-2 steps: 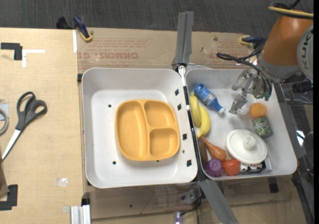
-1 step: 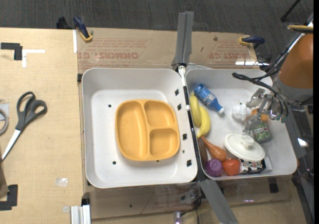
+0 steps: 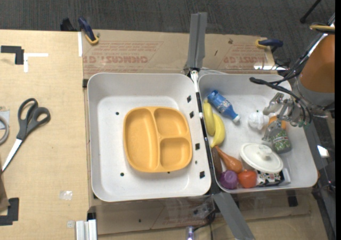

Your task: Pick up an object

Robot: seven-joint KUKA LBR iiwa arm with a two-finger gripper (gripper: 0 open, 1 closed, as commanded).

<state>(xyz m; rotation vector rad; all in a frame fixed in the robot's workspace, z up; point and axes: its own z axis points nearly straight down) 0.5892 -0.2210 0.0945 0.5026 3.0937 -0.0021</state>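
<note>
Camera view shows 2 white bins; the right bin holds the gripper, its state impossible to tell, above a small speckled packet. That packet looks light, soft and crinkly, best pinched across its middle.

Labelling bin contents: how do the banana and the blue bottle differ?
The banana is yellow and curved; the bottle is blue, straight, with a white label. The banana lies along the right bin's left wall; the bottle lies diagonally, further in. Both lie flat, near each other.
</note>
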